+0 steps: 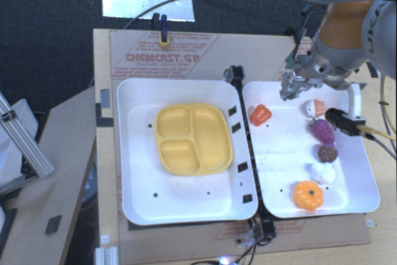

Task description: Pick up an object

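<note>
My gripper (291, 89) hangs over the far edge of the right bin (279, 152), with nothing seen between its fingers. An orange-red pepper (260, 114) lies in that bin just left of and nearer than the gripper. Down the bin's right side lie a small white-and-orange piece (315, 108), a purple grape bunch (322, 131), a dark red berry (327, 152), a white piece (323, 173) and an orange pumpkin (308, 194).
The left bin (133, 152) bears a yellow divided plate (191, 138). A black hinge strip (243, 139) runs between the two bins. A blue and yellow clamp (163, 31) stands at the far edge of the bench.
</note>
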Robot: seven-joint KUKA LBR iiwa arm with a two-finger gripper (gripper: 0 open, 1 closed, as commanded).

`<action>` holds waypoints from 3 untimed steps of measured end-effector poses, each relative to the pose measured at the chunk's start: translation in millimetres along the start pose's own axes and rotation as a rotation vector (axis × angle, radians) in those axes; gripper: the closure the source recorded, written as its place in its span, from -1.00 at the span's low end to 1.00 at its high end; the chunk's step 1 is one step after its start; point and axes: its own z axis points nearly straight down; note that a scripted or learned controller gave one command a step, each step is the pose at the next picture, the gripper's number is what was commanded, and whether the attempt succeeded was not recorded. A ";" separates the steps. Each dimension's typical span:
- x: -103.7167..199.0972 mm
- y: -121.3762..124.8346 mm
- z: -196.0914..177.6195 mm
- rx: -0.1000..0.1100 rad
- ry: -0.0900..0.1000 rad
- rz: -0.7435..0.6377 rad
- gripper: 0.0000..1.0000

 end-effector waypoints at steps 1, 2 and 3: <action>44.1 9.4 0.7 0.000 0.000 0.000 1.00; 89.7 14.2 14.8 0.002 0.000 0.000 1.00; 146.4 15.8 7.2 0.000 0.001 -0.001 1.00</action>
